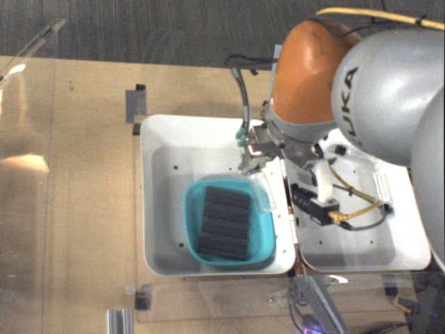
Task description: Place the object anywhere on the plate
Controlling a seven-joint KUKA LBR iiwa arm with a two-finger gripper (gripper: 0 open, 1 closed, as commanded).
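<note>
A teal plate lies in the front half of the left bin. A dark grey ridged block rests flat on the plate, roughly in its middle. My gripper hangs over the back right corner of the plate, near the wall shared by the two bins. It stands apart from the block, above and to the right of it. The orange band and grey wrist hide most of the gripper's upper part.
The right bin sits beside the left one, much of it hidden under the arm. A black part with a yellow cable hangs over it. Bare wooden bench stretches to the left.
</note>
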